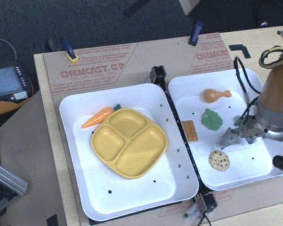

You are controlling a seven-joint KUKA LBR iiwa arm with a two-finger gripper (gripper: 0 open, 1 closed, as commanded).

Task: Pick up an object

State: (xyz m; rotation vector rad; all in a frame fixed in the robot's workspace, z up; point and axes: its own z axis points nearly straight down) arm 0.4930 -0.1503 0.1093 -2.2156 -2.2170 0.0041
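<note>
Gripper (228, 139) in right bin (256, 173), finger state unclear, cookie (219, 160) just below-left of it, green lettuce piece (211, 120) above-left, apart

You are looking at a robotics lab or test cell, not a home or kitchen. A grey-and-orange industrial arm (281, 97) is reaching in over a bench (123, 62) that is sitting wrapped in printed brown protective paper, held down with blue clamps (70, 49). Two shallow white bins (80, 161) are lying side by side, holding toy food and a yellow divided plate (129, 142). A teach pendant (1, 86) with a screen and looped cable is resting at the far left. Aluminium framing (0, 173) is showing at the left edge, and dark carpet is running beyond the bench.
</note>
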